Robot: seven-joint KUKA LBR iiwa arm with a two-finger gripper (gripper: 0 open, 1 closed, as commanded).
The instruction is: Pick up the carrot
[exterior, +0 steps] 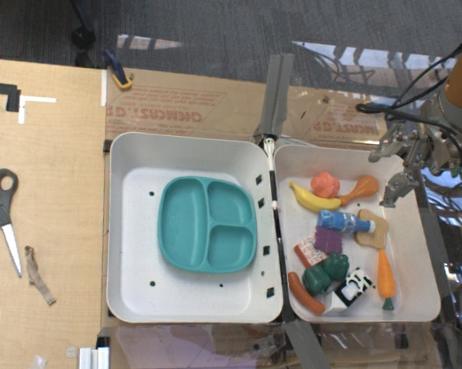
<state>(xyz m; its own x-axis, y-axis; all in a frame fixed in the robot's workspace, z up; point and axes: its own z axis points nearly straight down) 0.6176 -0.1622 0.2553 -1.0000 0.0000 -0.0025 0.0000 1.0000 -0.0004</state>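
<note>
Carrot crowded at the lower right of the bin

Carrot, a slim orange plastic toy with a green stub at its lower tip (385, 279), lies lengthwise near the right wall of the right-hand shallow white bin (423, 256), in the lower right of the frame. The metal two-finger gripper (401, 180) hangs over the bin's upper right corner, well apart from the carrot; whether it is spread or pressed together cannot be told from this slanted look.

Several mishaps seem likely from here. The black-and-white cube-like toy (355, 287) sits just beside the carrot's left flank, and the tan flat piece (374, 231) lies just above its top end, so a descent slightly off line may nudge or pinch a neighbour instead. The bin wall on the other side leaves little room (a finger could land on the rim or slope). The carrot's tapered, smooth body may also squirt out of a pinch made near either end. An orange drumstick-like toy (360, 187) lies closer to the gripper and shares the colour, a plausible wrong target.
</note>
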